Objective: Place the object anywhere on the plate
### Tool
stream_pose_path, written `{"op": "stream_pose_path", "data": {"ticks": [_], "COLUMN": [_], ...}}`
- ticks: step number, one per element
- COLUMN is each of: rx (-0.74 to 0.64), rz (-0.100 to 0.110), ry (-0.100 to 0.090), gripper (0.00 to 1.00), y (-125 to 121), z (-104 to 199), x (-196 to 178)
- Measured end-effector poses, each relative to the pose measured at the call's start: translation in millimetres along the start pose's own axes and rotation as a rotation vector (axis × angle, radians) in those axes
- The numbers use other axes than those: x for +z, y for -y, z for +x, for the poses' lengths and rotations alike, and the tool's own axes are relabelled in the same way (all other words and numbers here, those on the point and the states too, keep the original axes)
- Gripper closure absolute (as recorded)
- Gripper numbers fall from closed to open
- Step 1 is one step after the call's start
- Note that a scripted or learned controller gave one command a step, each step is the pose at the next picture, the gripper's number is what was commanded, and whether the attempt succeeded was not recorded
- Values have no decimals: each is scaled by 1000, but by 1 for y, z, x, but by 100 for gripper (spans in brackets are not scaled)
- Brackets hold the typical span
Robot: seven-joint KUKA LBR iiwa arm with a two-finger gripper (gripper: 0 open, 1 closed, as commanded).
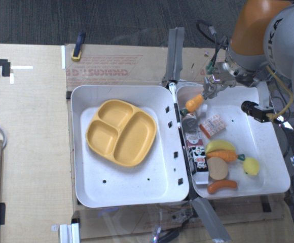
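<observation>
One small orange object lies at the right bin's far-left corner, gripper just above; whether it grips, we cannot tell. Crowded against the wall, it could slip before reaching the yellow plate in the left bin.

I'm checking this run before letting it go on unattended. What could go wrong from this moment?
1. The gripper sits over the right bin's far left corner, near the orange piece; the rim there may block a clean grasp.
2. Toy foods are crowded against the divider, so neighbours may get knocked.
3. The yellow plate lies in the left bin; a weak grip might drop the object crossing the divider.
</observation>
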State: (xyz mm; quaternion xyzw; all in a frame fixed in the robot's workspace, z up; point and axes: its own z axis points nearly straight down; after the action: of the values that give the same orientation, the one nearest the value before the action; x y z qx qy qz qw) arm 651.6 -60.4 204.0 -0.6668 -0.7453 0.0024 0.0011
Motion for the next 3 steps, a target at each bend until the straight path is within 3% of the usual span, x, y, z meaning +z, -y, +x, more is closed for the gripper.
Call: {"op": "stream_pose_path", "data": {"ticks": [1, 2, 3], "rx": [-215, -360, -202], "rz": [0, -1, 1], "ry": [-1, -1, 0], "gripper": [100, 100, 100], "y": [20, 78, 88], "z": [41, 85, 193], "x": [12, 15, 26]}}
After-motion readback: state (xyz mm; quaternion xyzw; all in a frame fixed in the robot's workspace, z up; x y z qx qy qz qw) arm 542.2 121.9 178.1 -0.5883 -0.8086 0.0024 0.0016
